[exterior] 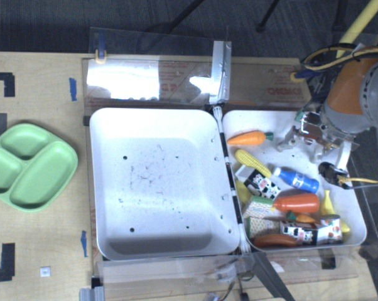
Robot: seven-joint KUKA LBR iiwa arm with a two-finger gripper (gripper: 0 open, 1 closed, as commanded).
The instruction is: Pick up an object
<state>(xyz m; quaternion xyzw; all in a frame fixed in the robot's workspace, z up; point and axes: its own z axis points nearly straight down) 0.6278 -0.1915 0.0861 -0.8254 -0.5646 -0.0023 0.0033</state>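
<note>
Your gripper (313,133) hangs over the back right part of the right bin (358,231), below the orange band (347,93) of the arm; you cannot tell from this angle how it is set, since the metal parts blur together. No object shows in it.

Just to its left lies a toy carrot (247,138), orange with a green tip, pointing toward the gripper. Nearer the front from the gripper sits a blue bottle (298,180) with a white cap; its label is too small to read. Left of that you see a yellow corn cob (252,163) and a small black-and-white cow-patterned piece (262,185). Farther toward the front lies a red-orange toy vegetable (296,202), then a red sausage-like piece (275,239) and a black-and-white patterned tube (309,232) against the front wall.

Well to the gripper's left is the left bin (113,130), with only scuffs and dark specks on its floor. Behind it, faint red print on the clear panel (176,83) is unreadable. Far left on the bench rests a green divided plate (31,165).
</note>
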